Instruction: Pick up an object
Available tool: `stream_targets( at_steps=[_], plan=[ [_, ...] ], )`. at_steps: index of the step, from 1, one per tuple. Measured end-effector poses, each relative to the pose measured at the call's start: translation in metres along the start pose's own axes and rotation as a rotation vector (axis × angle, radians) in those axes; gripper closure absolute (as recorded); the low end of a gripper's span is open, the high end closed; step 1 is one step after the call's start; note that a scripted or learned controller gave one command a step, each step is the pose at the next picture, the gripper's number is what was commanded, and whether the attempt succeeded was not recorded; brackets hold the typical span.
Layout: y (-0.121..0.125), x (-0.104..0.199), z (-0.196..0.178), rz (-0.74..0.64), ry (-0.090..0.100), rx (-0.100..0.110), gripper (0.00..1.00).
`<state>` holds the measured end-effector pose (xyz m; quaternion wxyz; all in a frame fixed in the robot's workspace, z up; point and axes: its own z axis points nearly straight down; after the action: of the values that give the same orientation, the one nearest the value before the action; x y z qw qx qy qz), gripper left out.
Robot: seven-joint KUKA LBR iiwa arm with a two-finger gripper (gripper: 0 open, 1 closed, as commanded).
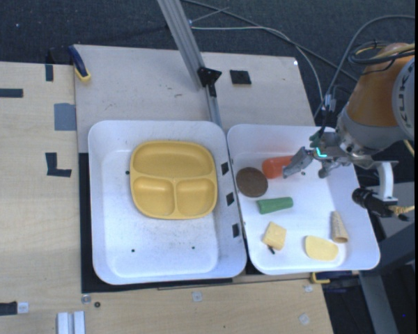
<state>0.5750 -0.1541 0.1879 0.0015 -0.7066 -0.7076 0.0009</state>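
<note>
My gripper [308, 168] hangs over the upper part of the right bin [362, 256], open, with nothing between its fingers. Its left finger [293, 166] sits right beside an orange-red piece [274, 165]. Left of that lies a brown round disc [251, 181]. A green cylinder [274, 204] rests lower down. Toward the bin's front are a yellow wedge [274, 235], a flat yellow piece [321, 248] and a tan cone-shaped piece [339, 226].
The left bin [111, 256] holds a yellow divided plate [173, 179]. A metal pole [184, 33] slants down to the gap between the bins. Cables [265, 33] trail behind the right bin. The arm's orange band [380, 96] stands at the right.
</note>
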Motion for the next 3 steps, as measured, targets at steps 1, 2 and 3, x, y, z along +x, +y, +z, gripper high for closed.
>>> stream_targets(
  at_steps=[1,2,3],
  plan=[
    [0.000,0.000,-0.001,0.000,0.000,-0.002,0.00],
    [0.001,0.011,0.055,0.000,-0.001,0.002,0.00],
    [0.003,0.010,0.101,0.002,-0.001,-0.006,0.00]
  ],
)
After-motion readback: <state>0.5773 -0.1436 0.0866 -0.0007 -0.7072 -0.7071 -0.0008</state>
